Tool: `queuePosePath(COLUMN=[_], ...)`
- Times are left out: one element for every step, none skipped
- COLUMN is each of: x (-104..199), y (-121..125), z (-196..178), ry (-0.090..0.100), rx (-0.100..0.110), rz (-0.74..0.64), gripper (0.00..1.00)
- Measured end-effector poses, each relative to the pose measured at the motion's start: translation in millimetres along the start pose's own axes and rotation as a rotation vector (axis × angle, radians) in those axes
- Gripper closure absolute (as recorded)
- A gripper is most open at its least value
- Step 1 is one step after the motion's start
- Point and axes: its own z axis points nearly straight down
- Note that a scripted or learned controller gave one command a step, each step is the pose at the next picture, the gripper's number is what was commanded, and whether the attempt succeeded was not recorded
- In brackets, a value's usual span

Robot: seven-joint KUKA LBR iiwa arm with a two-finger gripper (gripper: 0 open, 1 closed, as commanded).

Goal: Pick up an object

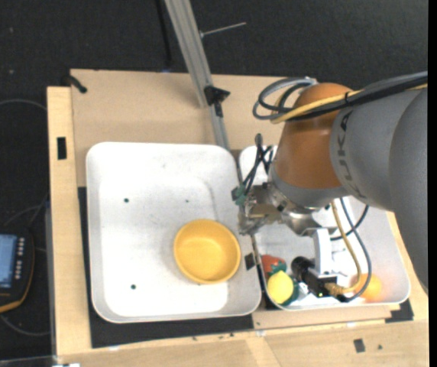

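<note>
Yellow ball (280, 287) is sitting in the right bin (393, 239), near its front-left corner. A red piece (270, 264) is lying just beside it, and an orange thing (372, 287) is lying further right along the same front edge. Nothing's getting lifted as far as I can see. The arm (318, 151) is hanging over the right bin and covering most of it. The hand (270, 214) is tucked under the wrist, so I can't tell if it's spread or pinching anything. Over in the left bin (142, 205) a yellow bowl (207, 251) is sitting on its own. My guess: it's somewhere in the reach, with grasp and lift both waiting to happen.
</note>
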Motion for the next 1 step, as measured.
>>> queuePosePath(x=[53.4], y=[-0.6], z=[-0.9], ry=[0.001], rx=[-0.001], rz=[-0.005], gripper=[1.00])
